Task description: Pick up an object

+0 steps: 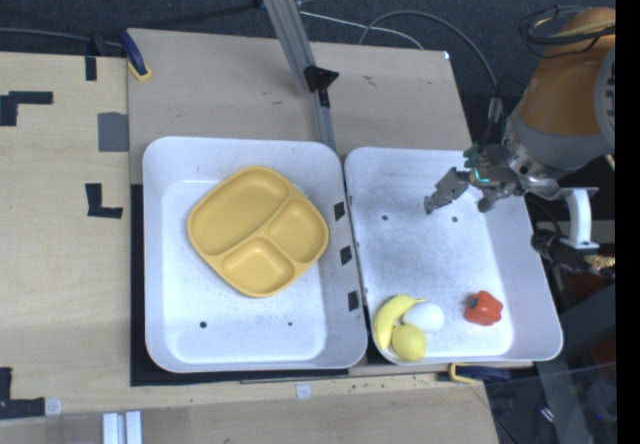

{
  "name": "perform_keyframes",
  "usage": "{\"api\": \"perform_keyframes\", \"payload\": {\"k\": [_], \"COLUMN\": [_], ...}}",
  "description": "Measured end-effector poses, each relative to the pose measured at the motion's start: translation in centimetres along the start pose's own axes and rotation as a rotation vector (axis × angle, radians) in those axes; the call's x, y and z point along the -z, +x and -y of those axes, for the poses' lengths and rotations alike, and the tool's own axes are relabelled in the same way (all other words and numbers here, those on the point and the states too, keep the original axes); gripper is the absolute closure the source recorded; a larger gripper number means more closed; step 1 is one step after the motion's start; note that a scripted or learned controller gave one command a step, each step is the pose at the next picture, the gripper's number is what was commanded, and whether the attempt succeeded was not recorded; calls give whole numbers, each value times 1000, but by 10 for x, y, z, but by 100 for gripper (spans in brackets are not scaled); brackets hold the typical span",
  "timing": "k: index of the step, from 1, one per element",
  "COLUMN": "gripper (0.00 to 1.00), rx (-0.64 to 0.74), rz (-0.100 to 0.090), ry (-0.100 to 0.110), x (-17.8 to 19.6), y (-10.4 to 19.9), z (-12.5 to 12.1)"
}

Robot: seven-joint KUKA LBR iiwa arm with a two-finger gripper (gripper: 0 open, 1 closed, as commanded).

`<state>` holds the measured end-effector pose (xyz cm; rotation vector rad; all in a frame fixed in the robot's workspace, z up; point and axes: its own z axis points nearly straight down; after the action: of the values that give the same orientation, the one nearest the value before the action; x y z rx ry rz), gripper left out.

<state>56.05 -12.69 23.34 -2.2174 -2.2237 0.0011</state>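
Seen from the camera view above the bench, the gripper (462,190) hangs over the upper part of the right bin (400,242), its two fingers spread apart with nothing between them. The candidate objects cluster along the bin's bottom edge: a banana (390,316), a white egg (427,317) touching it and a lemon (408,341) just below, all toward seven o'clock from the gripper. A red pepper (483,307) sits apart, near six o'clock, probably the least crowded target. The banana's long axis curves from one o'clock down to seven. The left bin (180,332) holds a yellow divided plate (258,230).

Grey arm (560,132) w/ orange band, dark gripper (455,192).
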Motion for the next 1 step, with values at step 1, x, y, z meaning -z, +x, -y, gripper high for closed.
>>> {"api": "perform_keyframes", "payload": {"k": [1], "gripper": [0], "rx": [0], "rz": [0], "ry": [0], "x": [0], "y": [0], "z": [0]}}
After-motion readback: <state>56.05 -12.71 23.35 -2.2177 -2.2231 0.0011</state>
